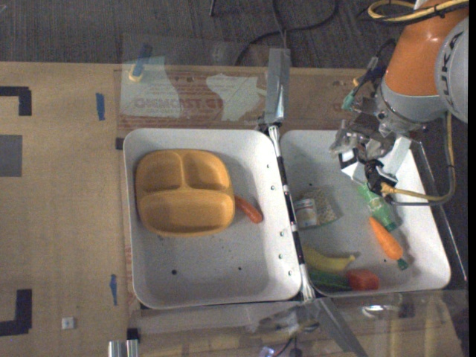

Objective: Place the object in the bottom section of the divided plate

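A yellow divided plate (184,192) is seen in the left bin (201,288), near its far left corner, with the large section toward the near edge. An orange sausage-shaped piece (249,210) is laid against the plate's right rim. The gripper (359,153) is held over the far part of the right bin (327,162); whether it is released or clenched cannot be told. Just beside it lies a green bottle (378,205), then a carrot (387,240). A crumpled silvery packet (314,209) lies near the left edge, and a banana (331,259) near the near left corner.
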Robot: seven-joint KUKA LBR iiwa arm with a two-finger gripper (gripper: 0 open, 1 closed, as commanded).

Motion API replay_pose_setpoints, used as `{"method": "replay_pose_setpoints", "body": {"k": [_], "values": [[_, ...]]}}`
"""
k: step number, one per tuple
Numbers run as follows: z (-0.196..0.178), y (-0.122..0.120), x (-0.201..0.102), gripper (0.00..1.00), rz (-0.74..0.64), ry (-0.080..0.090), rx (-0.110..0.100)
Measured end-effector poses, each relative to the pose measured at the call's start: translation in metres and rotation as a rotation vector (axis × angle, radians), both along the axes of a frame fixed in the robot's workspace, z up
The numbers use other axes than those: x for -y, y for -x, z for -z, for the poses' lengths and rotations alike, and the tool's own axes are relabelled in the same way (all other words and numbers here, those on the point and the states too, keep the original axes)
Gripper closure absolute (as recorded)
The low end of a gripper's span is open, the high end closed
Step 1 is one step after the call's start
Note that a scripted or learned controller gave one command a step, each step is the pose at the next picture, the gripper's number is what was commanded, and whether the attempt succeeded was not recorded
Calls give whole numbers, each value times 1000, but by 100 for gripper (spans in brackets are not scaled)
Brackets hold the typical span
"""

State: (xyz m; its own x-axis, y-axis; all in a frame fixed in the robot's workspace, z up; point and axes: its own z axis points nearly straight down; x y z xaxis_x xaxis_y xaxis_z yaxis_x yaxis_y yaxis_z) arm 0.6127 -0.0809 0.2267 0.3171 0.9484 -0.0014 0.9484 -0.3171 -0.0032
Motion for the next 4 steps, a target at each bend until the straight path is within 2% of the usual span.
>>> {"method": "replay_pose_setpoints", "body": {"k": [1,2,3,4], "values": [[42,-45,-62,100,-30,0,4],[42,-54,-109,100,-215,0,6],[30,-54,-69,100,-127,0,6],[-4,-45,-153,100,-577,-1,8]]}}
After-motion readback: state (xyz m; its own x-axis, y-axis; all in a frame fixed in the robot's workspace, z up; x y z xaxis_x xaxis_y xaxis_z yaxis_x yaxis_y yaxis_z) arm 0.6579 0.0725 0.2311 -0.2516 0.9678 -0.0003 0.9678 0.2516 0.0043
